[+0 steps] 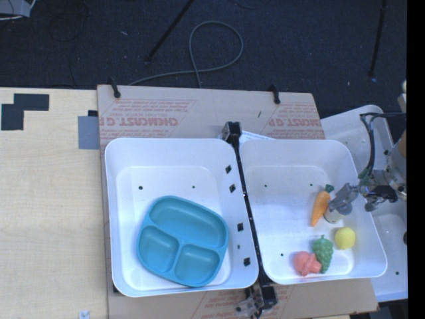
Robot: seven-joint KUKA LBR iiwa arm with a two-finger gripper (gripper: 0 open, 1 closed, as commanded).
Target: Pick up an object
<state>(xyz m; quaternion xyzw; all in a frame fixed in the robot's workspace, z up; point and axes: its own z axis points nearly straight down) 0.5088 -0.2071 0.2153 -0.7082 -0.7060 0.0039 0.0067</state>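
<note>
An orange toy carrot (320, 207) with a green top lies tilted in the right bin (285, 171), near its right wall. Below it sit a small yellow ball-like fruit (344, 238), a green bunch-shaped toy (323, 252) and a pink toy (306, 263) touching the green one. My gripper (340, 202) reaches in over the bin's right wall and hangs just right of the carrot, very close to it and above the yellow fruit. Nothing shows held in it.
The left bin (126, 171) holds a blue divided plate (182, 240) in its lower half. A black divider (240, 198) with clips runs between the bins. Cardboard (199, 115) lies under both. Cables and the arm's wrist (385, 188) crowd the right edge.
</note>
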